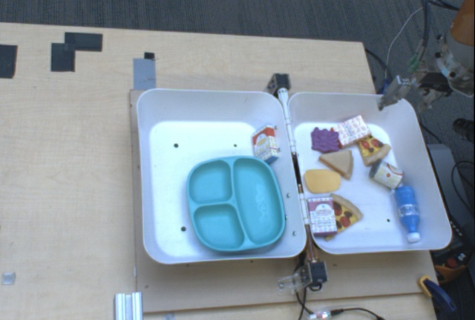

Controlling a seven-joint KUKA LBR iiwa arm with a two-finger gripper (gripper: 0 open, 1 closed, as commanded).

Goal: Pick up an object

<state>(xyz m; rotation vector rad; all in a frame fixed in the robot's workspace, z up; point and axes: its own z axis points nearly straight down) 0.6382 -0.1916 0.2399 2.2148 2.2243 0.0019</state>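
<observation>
At the right edge, above the right bin's [427, 162] far corner, hangs the gripper [391, 92]; I cannot tell its state. Inside this bin lie a purple piece [324, 139], a blue bottle [407, 211] and pizza slices [373, 150]. The left bin [159, 125] holds a teal tray [236, 202].

tray [236, 203] in left bin [159, 162], bottle [407, 212] in right bin [430, 185]

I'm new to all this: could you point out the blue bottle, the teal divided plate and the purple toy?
Blue bottle [407, 210], camera view, its body.
Teal divided plate [257, 194], camera view, its large compartment.
Purple toy [325, 139], camera view, its centre.
</observation>
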